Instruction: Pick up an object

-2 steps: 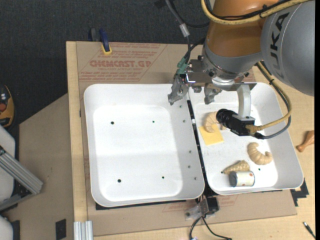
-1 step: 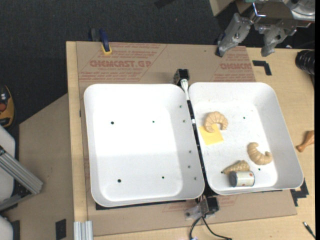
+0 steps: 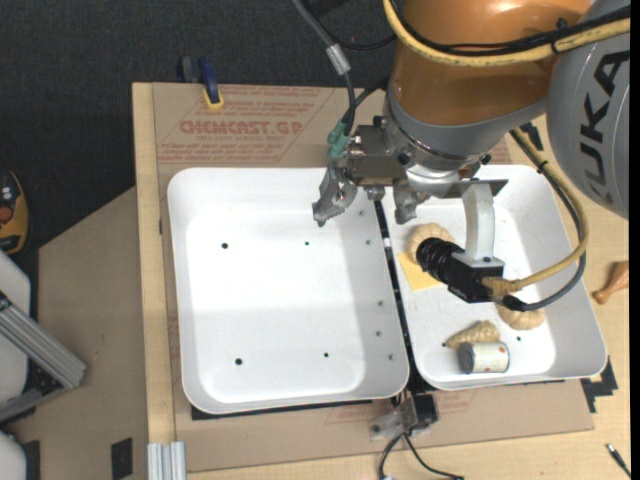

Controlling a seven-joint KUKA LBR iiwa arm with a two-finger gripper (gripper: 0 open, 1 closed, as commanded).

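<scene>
My gripper (image 3: 367, 206) hangs over the ridge where the two white bins meet, near their far edge. Its fingers stand open, one (image 3: 328, 202) over the left bin (image 3: 270, 298) and the other (image 3: 405, 206) over the right bin (image 3: 560, 268), with nothing between them. In the right bin, a tan rounded piece (image 3: 430, 235) lies just below the right finger, partly on a flat yellow piece (image 3: 417, 271). Closer to the front lie a beige cone-like piece (image 3: 468, 335), a small grey-white cylinder (image 3: 484, 357) and another tan piece (image 3: 523, 317), partly hidden by the arm's cable.
The bins rest on a brown board (image 3: 250, 118) with red print. The arm's large orange and grey body (image 3: 480, 58) covers the far right corner of the right bin. A blue and yellow clamp (image 3: 208, 80) sits at the board's far edge.
</scene>
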